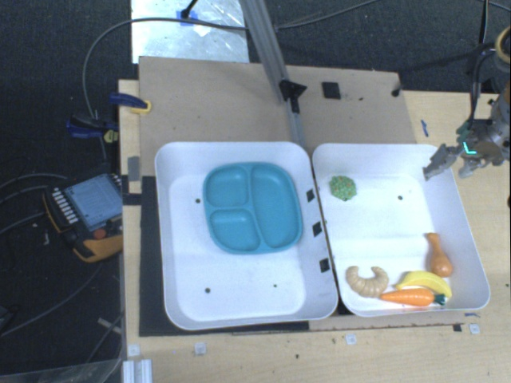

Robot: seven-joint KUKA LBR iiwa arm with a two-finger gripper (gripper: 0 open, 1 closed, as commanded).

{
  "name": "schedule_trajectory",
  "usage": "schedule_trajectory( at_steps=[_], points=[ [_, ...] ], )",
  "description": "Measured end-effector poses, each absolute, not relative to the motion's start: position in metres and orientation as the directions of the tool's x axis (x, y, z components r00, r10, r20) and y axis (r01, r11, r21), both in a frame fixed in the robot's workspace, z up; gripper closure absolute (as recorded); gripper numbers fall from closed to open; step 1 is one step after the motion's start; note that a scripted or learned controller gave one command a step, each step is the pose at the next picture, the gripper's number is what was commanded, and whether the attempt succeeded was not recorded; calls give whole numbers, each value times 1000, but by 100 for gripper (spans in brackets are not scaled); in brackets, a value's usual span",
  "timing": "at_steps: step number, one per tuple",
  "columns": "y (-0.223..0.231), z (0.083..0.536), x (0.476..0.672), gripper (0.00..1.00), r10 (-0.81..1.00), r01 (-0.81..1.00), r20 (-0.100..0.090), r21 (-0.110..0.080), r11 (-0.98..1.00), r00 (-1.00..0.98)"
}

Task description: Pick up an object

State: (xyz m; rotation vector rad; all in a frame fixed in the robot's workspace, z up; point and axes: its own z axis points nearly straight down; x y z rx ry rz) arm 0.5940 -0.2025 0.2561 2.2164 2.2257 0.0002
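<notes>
Right now I am hovering my claw over the far right corner of the right bin, just at its rim, with the arm reaching in from the right; whether the claw is apart or together I cannot tell, since it is showing as a small dark shape with nothing visibly in it

Nothing is lying directly beneath me. The things I could be picking are sitting well toward the near side of this same bin: an orange drumstick-shaped piece is resting against the right wall, and nearer still a yellow banana, an orange carrot and a pale curled croissant are crowding together along the near wall, the banana and carrot touching. The carrot and banana are lying with their long axes running left to right. A small green broccoli is sitting alone on the left of me, near the far left corner of the bin, well apart from the rest

I am judging the drumstick piece the closest candidate, lying straight toward the near side from me; the broccoli is the least crowded. The blue divided plate is occupying the left bin
</notes>
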Motion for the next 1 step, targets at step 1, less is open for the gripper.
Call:
schedule_trajectory(
  at_steps=[1],
  points=[
    [-202, 257, 594, 0, 1000, 1000, -1, 2, 5, -5]
  ],
)
